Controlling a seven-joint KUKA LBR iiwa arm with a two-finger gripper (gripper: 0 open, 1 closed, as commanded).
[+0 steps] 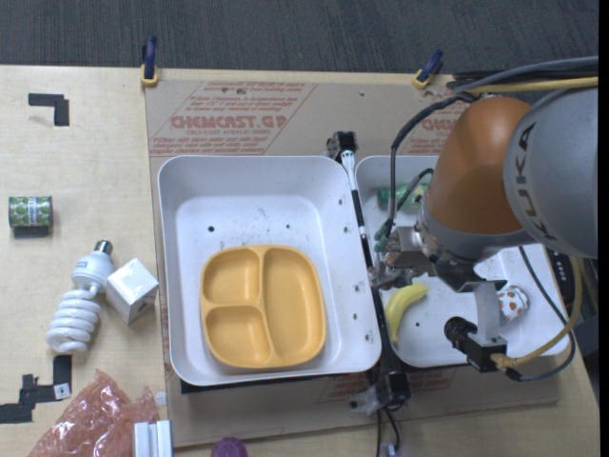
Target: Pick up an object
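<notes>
The big grey arm [533, 179] with its orange band reaches over the right bin [419, 348], near the right edge of the tabletop [86, 160]. The hand [404, 265] sits low in that bin, close to the wall between the two bins. The arm covers most of it, so I cannot tell if the hand is open or closed.

A yellow banana [403, 305] lies in the right bin, just below the hand, near the bin's left wall. It looks like the thing the hand is going for, but I cannot see it held. A small white ball with spots [514, 301] sits farther toward the right edge, and something green [395, 196] peeks out near the far side of the bin.

The left bin [257, 184] holds a yellow tray with three parts [262, 306]. On the left side of the tabletop lie a light bulb [78, 298], a small white box [132, 289] and a little green can [30, 212].

What could go wrong? The banana is curved and smooth, so it could slip out when the hand squeezes. It is also very near the bin wall, so the hand might bump the wall or push the banana away. The hand could also close on nothing and lift with no banana.
</notes>
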